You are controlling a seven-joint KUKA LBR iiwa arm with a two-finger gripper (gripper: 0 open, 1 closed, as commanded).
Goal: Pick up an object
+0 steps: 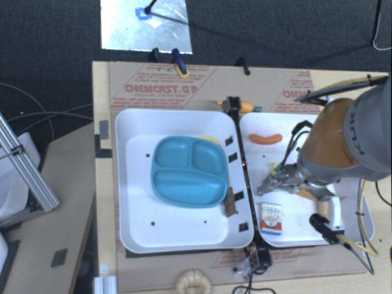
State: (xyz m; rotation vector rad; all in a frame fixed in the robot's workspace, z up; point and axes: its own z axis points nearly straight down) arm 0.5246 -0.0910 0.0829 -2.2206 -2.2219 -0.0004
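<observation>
Pincer [264,187]: lowered in the right bin [294,234]; grip state cannot be told.
Hot dog [266,138]: laid behind it.
Small carton [271,218]: just in front.
Blue tray [189,171]: left bin [138,225].

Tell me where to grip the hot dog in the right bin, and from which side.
Grip the hot dog across its middle, coming straight down from above. It lies flat and lengthwise left to right on the bin floor, so fingers closing across the narrow width should fit. Bare floor surrounds it, though the far wall is fairly close.
</observation>
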